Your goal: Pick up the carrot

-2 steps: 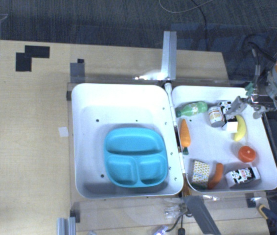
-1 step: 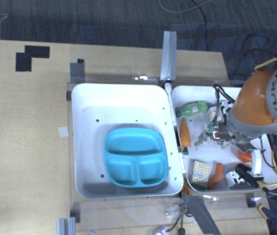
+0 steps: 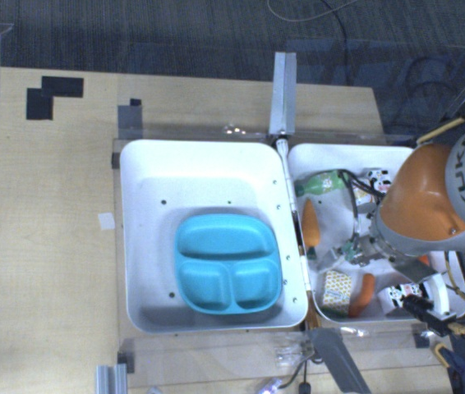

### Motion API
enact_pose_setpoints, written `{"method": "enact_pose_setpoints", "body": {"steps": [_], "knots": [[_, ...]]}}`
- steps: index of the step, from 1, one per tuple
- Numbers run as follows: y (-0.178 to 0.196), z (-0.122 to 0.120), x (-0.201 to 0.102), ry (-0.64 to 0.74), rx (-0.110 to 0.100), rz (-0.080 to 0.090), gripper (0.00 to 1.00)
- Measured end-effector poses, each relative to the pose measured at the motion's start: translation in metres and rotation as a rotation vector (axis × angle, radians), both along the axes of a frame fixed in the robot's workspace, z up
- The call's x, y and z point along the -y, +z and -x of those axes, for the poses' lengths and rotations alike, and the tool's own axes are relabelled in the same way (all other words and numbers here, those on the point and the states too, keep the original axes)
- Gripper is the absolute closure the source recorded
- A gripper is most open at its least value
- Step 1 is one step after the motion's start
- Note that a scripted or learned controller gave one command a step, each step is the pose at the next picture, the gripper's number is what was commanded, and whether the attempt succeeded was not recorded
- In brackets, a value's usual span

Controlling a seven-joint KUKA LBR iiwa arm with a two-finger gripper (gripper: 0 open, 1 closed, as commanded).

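Carrot (image 3: 310, 225) lies in the right bin (image 3: 343, 156), close against its left wall, lengthwise along that wall, orange and tapered, with nothing lying on it; the arm (image 3: 417, 199) hangs over the middle of the same bin, its orange band bulking large, and the gripper (image 3: 356, 249) sits below it, to the right of the carrot and apart from it; the wrist hides the tool from above, so whether it is wide or narrow I cannot tell, and nothing orange shows in it; the step in hand looks like the approach, the reach not yet arrived at the target. Other things crowd the bin: a green packet (image 3: 324, 183) near the top, a patterned square item (image 3: 338, 287) at the bottom, and a reddish sausage-like piece (image 3: 365, 293) just beside it, which is probably not the carrot though its colour is near. The left bin (image 3: 150, 187) holds a blue divided tray (image 3: 227, 263), well apart from the work. The next move calls for a shift toward the left wall, alignment across the carrot's narrow width, then a descent; the wall leaves little room on that side, so a finger may strike it.
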State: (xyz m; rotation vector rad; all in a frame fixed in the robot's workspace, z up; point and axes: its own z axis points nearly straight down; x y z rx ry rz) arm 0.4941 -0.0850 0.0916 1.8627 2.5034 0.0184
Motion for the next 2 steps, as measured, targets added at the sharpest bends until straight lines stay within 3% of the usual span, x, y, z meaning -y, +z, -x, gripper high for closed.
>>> {"method": "enact_pose_setpoints", "body": {"steps": [1,2], "knots": [[0.012,-0.002,-0.003,0.004,0.003,-0.004,1.0],[0.106,-0.029,-0.073,-0.157,-0.017,-0.006,1.0]]}}
